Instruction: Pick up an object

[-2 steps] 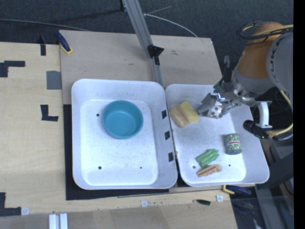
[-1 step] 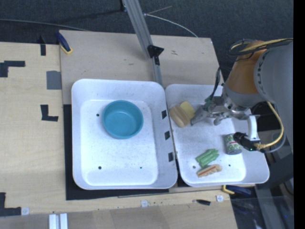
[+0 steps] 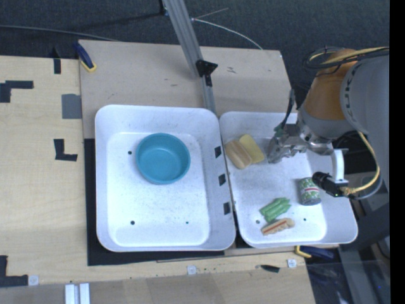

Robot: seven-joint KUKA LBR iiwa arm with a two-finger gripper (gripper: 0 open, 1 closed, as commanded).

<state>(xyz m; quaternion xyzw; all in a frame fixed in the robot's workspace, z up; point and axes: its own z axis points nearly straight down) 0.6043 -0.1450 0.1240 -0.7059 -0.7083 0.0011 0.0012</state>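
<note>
In the right bin (image 3: 253,176) lie a tan and yellow sponge-like block (image 3: 244,151) at the upper left, a small green and white can (image 3: 309,191) at the right, a green pea pod (image 3: 275,207) and an orange carrot-like piece (image 3: 277,226) near the front. My gripper (image 3: 276,152) reaches in from the right and points down just right of the block, close to its edge. Nothing shows between its fingers.
The left bin (image 3: 120,227) holds a blue bowl (image 3: 163,158). A grey metal pole (image 3: 188,40) slants down to the gap between the bins. The arm's grey and orange body (image 3: 345,94) overhangs the right bin's far right corner.
</note>
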